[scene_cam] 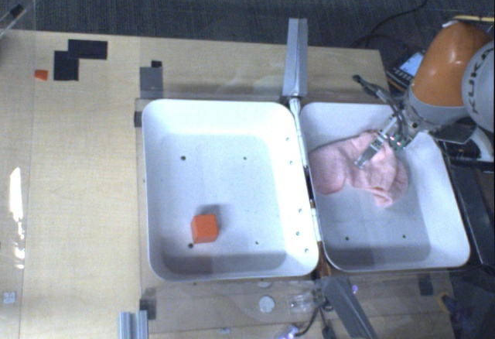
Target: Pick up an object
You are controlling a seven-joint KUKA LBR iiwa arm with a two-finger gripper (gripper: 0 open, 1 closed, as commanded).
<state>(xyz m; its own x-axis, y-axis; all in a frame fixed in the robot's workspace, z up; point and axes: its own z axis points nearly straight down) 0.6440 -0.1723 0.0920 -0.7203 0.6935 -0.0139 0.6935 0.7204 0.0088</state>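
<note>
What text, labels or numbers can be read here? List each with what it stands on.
None can be read.
The arm, both bins, the orange block and the pink cloth show no lettering.
The black shapes on the bench are plain patches.

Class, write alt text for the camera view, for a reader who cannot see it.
A grey robot arm's gripper sits over a crumpled pink cloth in the right white bin. An orange block lies in the left white bin, on a wooden bench.
</note>
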